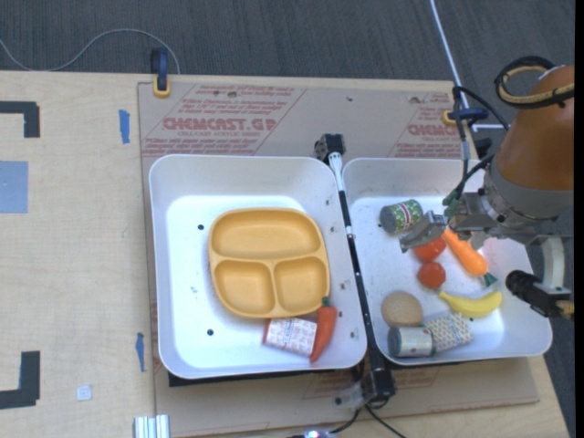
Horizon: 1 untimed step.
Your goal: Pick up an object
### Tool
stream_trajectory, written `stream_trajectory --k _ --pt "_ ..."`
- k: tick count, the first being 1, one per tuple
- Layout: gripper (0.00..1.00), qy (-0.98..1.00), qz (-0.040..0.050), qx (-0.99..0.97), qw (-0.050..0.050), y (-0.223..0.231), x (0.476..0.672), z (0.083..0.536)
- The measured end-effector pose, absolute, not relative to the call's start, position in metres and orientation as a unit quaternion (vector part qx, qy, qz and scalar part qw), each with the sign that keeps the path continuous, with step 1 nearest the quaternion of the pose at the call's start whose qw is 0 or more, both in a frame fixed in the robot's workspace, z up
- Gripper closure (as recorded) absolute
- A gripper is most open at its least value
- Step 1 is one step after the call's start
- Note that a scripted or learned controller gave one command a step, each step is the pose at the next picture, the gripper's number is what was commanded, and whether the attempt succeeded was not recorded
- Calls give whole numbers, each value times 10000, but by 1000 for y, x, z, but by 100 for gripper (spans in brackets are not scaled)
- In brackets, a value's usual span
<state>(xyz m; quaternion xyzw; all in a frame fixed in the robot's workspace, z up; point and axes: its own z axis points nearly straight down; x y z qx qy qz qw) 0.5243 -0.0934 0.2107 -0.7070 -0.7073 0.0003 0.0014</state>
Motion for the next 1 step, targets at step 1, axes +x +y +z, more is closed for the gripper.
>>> stream_trajectory --k 1 --pt "0 -7067 1 -7075 0 -135 479 109"
